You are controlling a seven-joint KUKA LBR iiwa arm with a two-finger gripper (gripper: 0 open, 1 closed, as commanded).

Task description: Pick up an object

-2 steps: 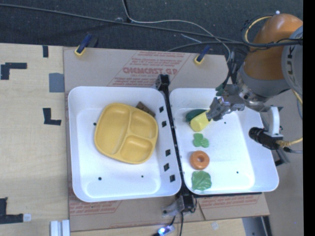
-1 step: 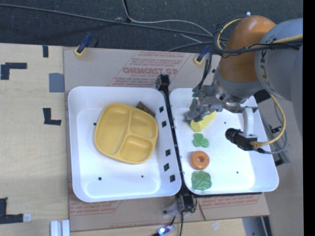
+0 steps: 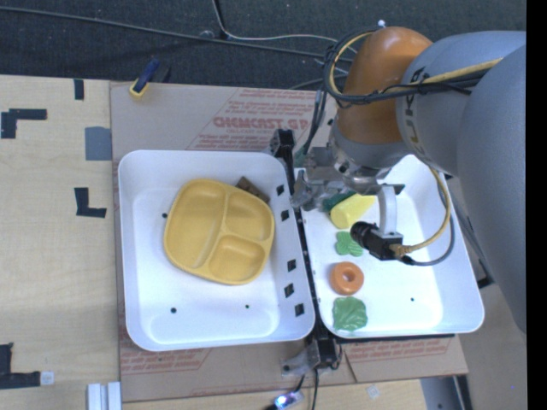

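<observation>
The right bin [image 3: 427, 301] holds a yellow lemon-like piece [image 3: 352, 209], a small green piece [image 3: 345, 244], an orange ring [image 3: 346, 278] and a green leafy piece [image 3: 349, 314]. My gripper [image 3: 314, 192] hangs low over that bin's upper left corner, close to the divider and just left of the yellow piece. The wrist and its orange band [image 3: 376, 75] cover the gripper from above, and a bit of teal shows beside it. I see no object held in it.
In the left bin [image 3: 145, 314] lies a yellow divided plate [image 3: 220, 229] with a small brown thing [image 3: 248, 184] at its far edge. A black cable fitting [image 3: 376, 242] hangs over the right bin. Black clips line the divider [image 3: 295, 263] between the bins.
</observation>
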